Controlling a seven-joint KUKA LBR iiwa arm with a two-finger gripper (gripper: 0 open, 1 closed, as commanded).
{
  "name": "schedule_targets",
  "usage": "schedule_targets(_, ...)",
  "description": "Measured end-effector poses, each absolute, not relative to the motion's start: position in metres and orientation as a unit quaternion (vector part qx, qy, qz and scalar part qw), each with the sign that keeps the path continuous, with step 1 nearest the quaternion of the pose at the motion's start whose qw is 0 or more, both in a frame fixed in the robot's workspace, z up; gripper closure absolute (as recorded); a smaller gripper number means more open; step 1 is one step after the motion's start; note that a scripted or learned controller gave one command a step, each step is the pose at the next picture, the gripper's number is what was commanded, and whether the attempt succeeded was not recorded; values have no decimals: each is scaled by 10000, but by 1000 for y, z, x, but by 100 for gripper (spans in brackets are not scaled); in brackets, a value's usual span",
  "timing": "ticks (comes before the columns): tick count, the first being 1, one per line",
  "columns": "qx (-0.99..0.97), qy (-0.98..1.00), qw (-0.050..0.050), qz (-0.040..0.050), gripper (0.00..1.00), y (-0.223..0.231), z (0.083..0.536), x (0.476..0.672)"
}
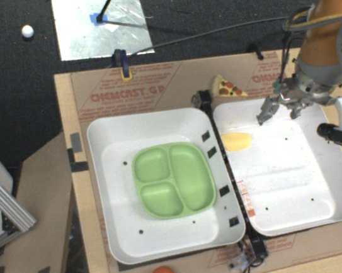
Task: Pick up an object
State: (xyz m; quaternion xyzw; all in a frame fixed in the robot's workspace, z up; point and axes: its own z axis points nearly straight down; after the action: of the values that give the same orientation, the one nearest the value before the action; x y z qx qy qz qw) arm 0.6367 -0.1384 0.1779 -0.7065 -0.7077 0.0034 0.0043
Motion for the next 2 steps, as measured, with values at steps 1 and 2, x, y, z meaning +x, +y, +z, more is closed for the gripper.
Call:
schedule_targets(1, -7058, -7084, -6, -3, 0, -138, 185, 640)
schedule_targets(2, -7058, -7084, 7, 4, 0, -130, 136, 633)
